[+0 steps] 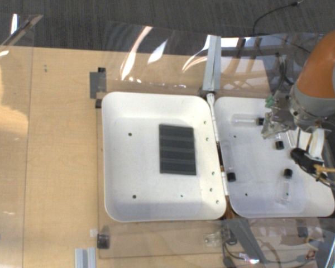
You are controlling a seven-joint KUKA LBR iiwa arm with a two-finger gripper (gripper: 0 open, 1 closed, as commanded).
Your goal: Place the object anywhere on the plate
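Note:
A dark grey ridged plate (177, 149) lies flat in the middle of the left white bin (117, 200). In the right white bin (324, 208) lie small black pieces: one near the left wall (230, 176), one right of the middle (287, 173), and one (279, 144) just below the gripper. A clear tube (243, 118) rests near that bin's far edge. My gripper (272, 126) hangs low over the far right part of the right bin, between the tube and the nearest black piece. Nothing is visibly held.
Another clear piece (285, 192) lies near the right bin's front. Cables and a yellow-tipped part (315, 169) hang off the wrist over the bin's right side. A metal post (212, 66) stands behind the seam between the bins.

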